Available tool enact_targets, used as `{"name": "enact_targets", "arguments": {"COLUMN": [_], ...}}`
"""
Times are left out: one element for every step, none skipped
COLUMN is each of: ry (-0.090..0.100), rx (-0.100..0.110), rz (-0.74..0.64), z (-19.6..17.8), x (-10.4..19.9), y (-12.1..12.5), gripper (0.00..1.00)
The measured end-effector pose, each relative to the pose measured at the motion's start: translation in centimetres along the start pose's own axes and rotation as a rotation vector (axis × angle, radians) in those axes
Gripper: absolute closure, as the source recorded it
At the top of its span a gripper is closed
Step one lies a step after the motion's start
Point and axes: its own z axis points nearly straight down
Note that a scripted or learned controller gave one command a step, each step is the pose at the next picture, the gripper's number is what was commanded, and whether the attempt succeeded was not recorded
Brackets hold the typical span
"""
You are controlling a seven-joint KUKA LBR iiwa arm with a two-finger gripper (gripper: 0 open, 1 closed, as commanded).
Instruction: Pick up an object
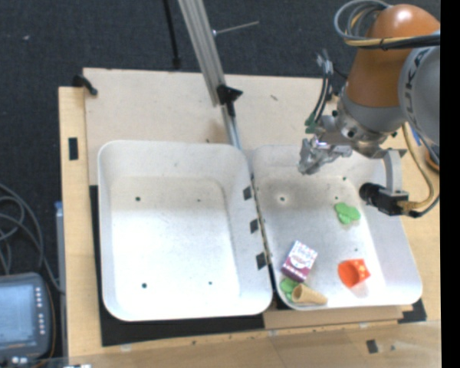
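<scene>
Down at the front edge of the right-hand shallow white plastic bin (383, 228) there's a little tan cone-shaped thing (309, 295), looks like a toy ice cream cone lying on its side, touching a small flat green piece (289, 287) tucked in the bin's near-left corner. Just behind those sits a small purple and white carton-like box (300, 260), boxy and tilted, with printed sides. Off to its right, apart from it, is a glossy orange plastic cup-shaped toy (353, 272) tipped over. Further back is a rounded, lumpy green plastic blob (348, 213), sitting alone near the right wall.

Left-hand shallow white bin (176, 228) is the same kind: rounded corners, speckled, scuffed floor with a few dark dots. Both sit side by side on a pale wooden bench (138, 98).

As for the arm, the grey KUKA with its orange band (383, 56) comes in from the right and bends down over the far end of the right bin. Its metal two-finger gripper (314, 159) hangs pointing down above the bin's back area, well apart from all the toys. It's holding nothing, but whether it's spread or closed I can't tell from here.
</scene>
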Motion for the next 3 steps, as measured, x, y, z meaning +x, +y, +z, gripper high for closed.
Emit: {"name": "enact_targets", "arguments": {"ry": [0.001,0.001,0.003], "rx": [0.000,0.001,-0.001], "rz": [-0.001,-0.001,-0.003], "z": [1.3,2.5,1.5], "x": [5.1,10.5,15.8], "y": [-1.0,-1.8,-1.7], "gripper": [1.00,1.00,1.00]}}
